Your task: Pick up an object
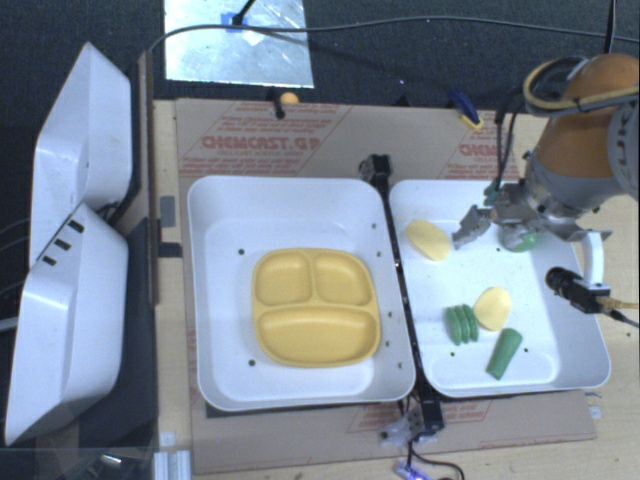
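The right bin [585,353] holds a pale yellow lump [428,239] near its left wall, a smaller yellow piece [492,308], a ribbed green piece [461,324] and a green stick [504,353] toward the front. My gripper [478,215] hangs over the back of this bin, just right of the yellow lump, open with nothing between its fingers. A green object [521,239] peeks out from under the wrist, mostly hidden.
In the left bin [205,268] lies a yellow divided tray [316,305]. A black clamp [377,166] sits where the bins meet at the back. A black cable part [572,288] hangs off the arm over the right bin's right side.
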### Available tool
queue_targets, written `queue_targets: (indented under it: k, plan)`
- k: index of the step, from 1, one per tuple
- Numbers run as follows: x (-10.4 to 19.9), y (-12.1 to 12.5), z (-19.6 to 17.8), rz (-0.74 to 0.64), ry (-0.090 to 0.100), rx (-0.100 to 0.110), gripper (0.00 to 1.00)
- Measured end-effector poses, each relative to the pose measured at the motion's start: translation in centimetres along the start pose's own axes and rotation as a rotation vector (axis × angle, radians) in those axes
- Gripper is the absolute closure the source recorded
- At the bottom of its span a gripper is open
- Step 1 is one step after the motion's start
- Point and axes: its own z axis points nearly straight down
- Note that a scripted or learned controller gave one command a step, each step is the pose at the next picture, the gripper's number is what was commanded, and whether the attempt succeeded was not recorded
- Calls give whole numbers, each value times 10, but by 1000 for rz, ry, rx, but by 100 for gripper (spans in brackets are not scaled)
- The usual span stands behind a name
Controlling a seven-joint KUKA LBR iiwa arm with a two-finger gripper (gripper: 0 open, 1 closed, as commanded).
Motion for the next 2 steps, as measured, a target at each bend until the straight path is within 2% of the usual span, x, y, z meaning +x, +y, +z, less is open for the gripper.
queue_targets:
  k: [1, 2]
  plan:
    - [18, 53, -15, -2, 0, -2, 0]
    - [17, 52, -15, 0, 0, 0, 0]
